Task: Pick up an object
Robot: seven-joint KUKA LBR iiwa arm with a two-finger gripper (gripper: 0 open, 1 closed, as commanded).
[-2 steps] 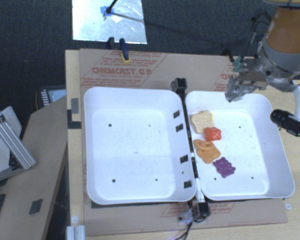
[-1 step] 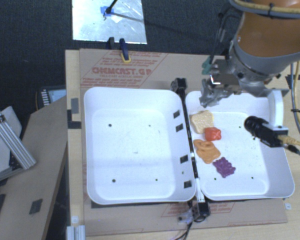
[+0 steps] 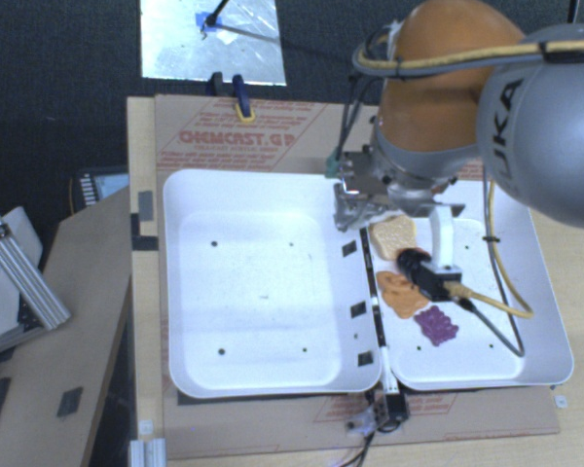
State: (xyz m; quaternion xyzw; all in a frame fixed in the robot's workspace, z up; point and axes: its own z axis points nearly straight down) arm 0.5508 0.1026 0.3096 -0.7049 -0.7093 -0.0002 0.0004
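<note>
Where the arm [image 3: 555, 134] hangs, right bin [image 3: 467, 366] holds toast [image 3: 393, 233], grapes [image 3: 436, 324].

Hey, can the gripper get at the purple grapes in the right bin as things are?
Probably yes. The grapes lie uncovered near the front of the right bin, with the orange piece close beside them. The gripper hangs at the bin's back left, so it would need to shift over.

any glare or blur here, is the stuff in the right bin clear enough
Camera view: the silver sheet glares at top; the arm near the lens looks soft; the tan piece, orange piece and purple piece in the right bin are sharp, evenly lit.
</note>
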